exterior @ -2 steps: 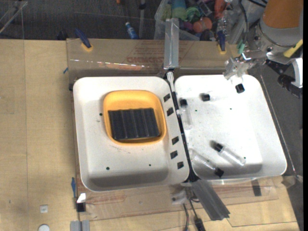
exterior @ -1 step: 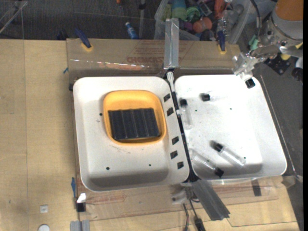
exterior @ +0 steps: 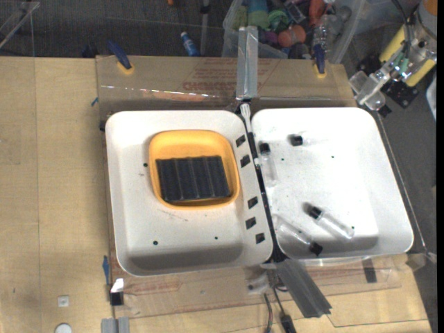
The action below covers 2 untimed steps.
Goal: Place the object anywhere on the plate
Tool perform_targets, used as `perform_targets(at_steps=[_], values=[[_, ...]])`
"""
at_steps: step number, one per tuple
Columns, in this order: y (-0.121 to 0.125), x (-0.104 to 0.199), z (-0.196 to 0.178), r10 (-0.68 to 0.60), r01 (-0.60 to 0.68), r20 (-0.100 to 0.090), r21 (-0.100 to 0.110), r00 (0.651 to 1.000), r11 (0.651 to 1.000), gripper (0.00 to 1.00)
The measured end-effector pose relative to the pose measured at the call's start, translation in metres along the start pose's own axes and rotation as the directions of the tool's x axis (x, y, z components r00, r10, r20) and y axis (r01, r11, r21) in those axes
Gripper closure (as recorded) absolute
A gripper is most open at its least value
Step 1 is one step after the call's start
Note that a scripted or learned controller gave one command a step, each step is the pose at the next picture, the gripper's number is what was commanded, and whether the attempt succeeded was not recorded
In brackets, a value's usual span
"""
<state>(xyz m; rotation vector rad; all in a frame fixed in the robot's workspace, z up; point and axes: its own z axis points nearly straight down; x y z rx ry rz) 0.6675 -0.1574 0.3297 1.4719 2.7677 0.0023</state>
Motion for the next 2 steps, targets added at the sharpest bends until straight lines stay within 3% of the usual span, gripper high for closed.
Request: perform_targets(at_steps=[1, 2], values=[[-0.0376, -0.0556, -0.0785, -0.068, 0.068, 0.000, 0.001, 0.998, 0.998, 1.00], [-0.0373, -0.0521, -0.0743, -0.159, 0.159, -0.004, 0.003, 0.987, 0.987, 1.00]])
